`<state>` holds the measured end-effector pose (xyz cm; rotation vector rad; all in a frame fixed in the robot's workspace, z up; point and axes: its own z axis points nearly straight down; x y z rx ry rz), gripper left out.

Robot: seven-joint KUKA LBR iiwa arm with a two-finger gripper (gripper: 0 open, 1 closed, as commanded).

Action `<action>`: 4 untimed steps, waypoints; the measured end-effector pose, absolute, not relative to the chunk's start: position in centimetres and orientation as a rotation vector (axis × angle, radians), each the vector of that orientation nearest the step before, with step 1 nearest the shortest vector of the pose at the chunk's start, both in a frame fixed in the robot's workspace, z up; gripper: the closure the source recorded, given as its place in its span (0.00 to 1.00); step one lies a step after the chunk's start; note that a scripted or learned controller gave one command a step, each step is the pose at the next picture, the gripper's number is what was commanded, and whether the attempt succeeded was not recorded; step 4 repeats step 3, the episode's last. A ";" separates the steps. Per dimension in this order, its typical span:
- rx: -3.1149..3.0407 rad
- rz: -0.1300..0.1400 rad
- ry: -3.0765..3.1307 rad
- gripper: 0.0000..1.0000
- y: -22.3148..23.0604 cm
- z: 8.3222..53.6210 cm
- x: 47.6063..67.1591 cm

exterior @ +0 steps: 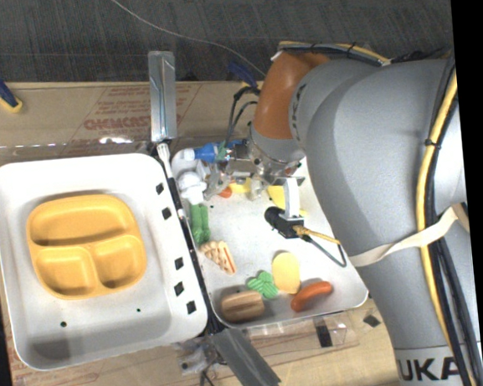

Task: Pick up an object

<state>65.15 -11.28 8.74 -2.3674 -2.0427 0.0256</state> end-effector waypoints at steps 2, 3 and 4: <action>-2.357 0.032 -2.047 1.00 -11.2 9.6 65.1; -2.443 -0.006 -1.979 1.00 -8.9 19.6 65.8; -2.443 -0.006 -1.979 1.00 -8.9 19.6 65.8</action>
